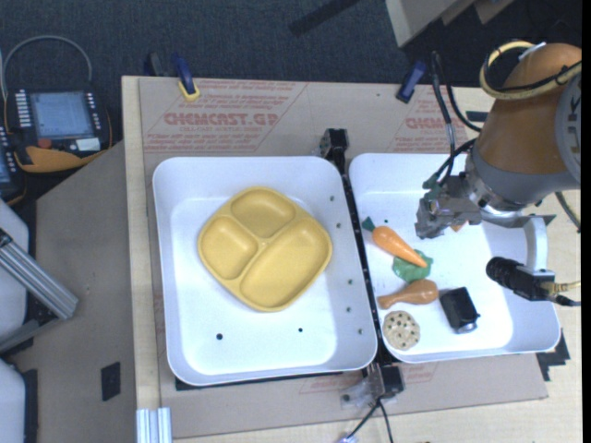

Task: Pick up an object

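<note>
My gripper (438, 218) hangs over the back part of the right bin (531, 340), reaching in from the right. Just in front of it and to its left lies an orange toy carrot (399, 245) on a small green piece (407, 268). Nearer the front of the same bin are a tan toy drumstick (411, 293), a round speckled cookie (401, 329) and a small black block (459, 307). Nothing is seen held by the gripper, which stands apart from the carrot.
The left bin (185, 321) holds a yellow divided plate (266, 247) near its middle. A black divider strip (355, 247) runs between the two bins. The bins rest on a brown board (231, 113).
</note>
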Controlling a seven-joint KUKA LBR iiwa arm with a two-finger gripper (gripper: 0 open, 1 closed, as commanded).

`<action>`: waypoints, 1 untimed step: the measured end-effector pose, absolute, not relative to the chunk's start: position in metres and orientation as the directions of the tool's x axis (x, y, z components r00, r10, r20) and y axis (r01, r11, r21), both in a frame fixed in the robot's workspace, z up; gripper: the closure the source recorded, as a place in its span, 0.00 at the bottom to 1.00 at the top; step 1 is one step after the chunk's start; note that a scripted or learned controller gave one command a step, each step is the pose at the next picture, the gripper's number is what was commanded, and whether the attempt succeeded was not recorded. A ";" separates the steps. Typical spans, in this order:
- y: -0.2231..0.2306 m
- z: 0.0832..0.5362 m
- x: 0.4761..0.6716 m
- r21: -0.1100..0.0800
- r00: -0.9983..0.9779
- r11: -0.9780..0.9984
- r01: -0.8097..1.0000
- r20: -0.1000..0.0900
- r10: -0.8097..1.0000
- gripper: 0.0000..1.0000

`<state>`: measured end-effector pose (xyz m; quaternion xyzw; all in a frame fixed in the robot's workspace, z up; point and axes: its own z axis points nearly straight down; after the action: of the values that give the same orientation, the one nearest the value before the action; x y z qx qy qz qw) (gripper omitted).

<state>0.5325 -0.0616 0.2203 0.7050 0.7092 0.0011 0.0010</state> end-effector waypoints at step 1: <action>-0.005 0.220 0.530 -0.001 -0.007 0.007 1.000 0.003 1.000 1.00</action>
<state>0.5300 -0.0051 0.2204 0.7045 0.7097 0.0006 -0.0015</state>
